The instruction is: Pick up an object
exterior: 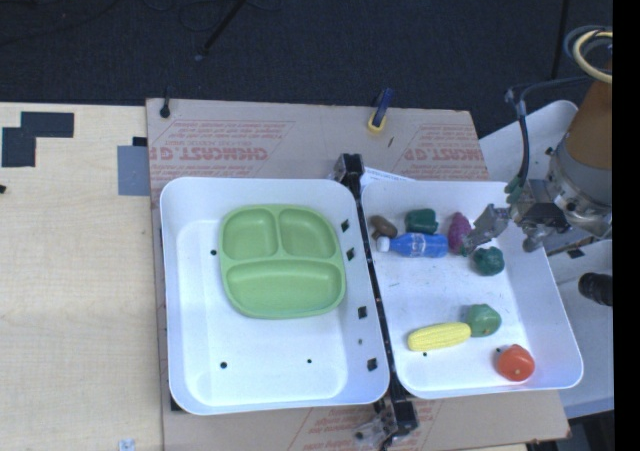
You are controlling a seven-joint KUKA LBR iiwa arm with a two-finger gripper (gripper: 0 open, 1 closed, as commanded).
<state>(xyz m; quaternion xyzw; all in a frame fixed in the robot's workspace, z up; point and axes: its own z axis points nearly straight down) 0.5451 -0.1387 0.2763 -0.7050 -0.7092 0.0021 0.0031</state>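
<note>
Dark carpet with loose cables fills the background behind a pale wooden counter (pixel 70 269) topped by a cardboard sheet (pixel 260 139). Two shallow white bins sit side by side on the cardboard. Left bin (pixel 190 359) holds a green divided plate (pixel 282 261), lying flat near its upper middle.

Right bin (pixel 545 299) holds the loose objects: a brown piece (pixel 383 227) and a blue bottle (pixel 418 245) lying on its side near the divider, a dark teal block (pixel 421 220) just above the bottle, a magenta piece (pixel 458 231), a dark green round object (pixel 488 261), a yellow corn cob (pixel 438 337) touching a green lump (pixel 483 319), and a red-orange ball (pixel 514 363) near the lower right corner.

Arm (pixel 590 159) reaches in from the right, wrist low over the bin's upper right rim. End effector (pixel 492 224) points left, just above the dark green round object and beside the magenta piece. Cannot tell its state; nothing is visibly held.
</note>
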